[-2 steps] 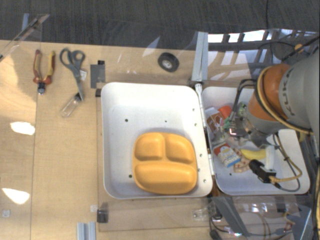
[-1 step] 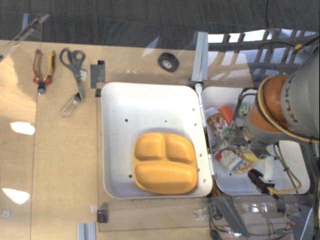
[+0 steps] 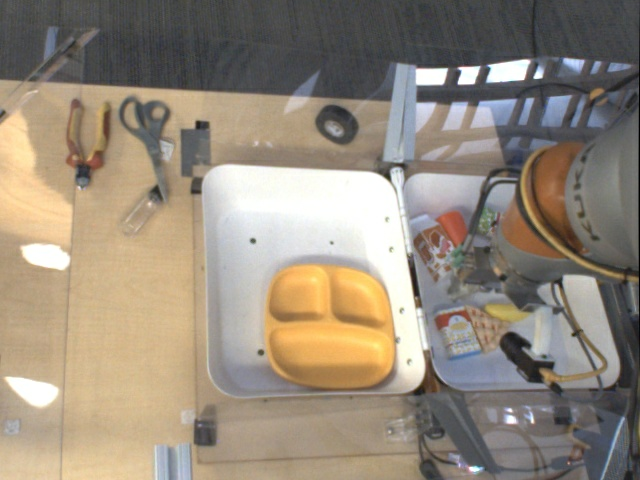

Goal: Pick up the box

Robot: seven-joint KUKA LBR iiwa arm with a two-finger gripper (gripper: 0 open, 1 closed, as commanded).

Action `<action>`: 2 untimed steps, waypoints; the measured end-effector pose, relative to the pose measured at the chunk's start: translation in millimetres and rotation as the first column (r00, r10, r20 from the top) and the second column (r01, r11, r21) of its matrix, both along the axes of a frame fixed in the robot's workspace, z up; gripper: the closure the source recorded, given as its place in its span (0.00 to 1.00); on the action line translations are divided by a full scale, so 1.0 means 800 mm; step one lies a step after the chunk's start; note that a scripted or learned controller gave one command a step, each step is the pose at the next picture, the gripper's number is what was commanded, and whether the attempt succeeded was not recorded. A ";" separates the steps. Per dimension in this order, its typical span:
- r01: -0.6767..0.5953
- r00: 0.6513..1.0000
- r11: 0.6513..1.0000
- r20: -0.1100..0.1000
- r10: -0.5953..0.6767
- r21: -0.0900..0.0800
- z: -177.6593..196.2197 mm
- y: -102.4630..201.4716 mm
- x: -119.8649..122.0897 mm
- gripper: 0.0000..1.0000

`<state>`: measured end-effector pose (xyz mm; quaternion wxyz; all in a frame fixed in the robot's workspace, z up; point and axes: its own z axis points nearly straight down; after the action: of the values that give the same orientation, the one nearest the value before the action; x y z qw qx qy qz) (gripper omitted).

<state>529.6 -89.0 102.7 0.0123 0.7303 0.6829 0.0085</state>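
Camera view, looking down at a slant on both bins.

Hidden or unclear: far side of right bin (image 3: 430, 363) covered by arm (image 3: 590, 198), grey with orange band. Gripper (image 3: 468, 273) low over right bin, seen from above against clutter; cannot tell whether apart or together, nothing visibly clamped in it. Yellow object (image 3: 505, 311) just beside gripper, partly under the wrist, shape not clear. Red object (image 3: 453, 226) at back of right bin, lower end hidden behind gripper hardware. Print on both boxes too small to read.

Task items: upper box (image 3: 432, 250), red and white, lying flat near left wall of right bin, just beside gripper. Lower box (image 3: 458, 333), similar colours, flat near front rim of the same bin, apart from upper box.

Surface and room: pale wooden bench (image 3: 100, 348) with bright patches of sun at left; dark floor (image 3: 250, 18) beyond far edge; metal framing at upper right.

Around: left bin (image 3: 240, 218) holding a yellow divided tray (image 3: 330, 325) toward its front right corner. On bench left of bins: red-handled pliers (image 3: 85, 140), scissors (image 3: 148, 133), small black block (image 3: 197, 146). Roll of black tape (image 3: 337, 123) behind left bin.
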 end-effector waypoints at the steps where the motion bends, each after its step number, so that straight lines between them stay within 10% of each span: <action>1: 0.000 1.000 1.000 0.000 0.000 0.000 0.000 0.000 0.000 0.00; 2: -0.038 0.999 0.999 -0.006 0.038 0.003 -0.015 -0.003 -0.044 0.00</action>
<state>494.1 -91.2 90.9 0.0089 0.7171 0.6968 0.0074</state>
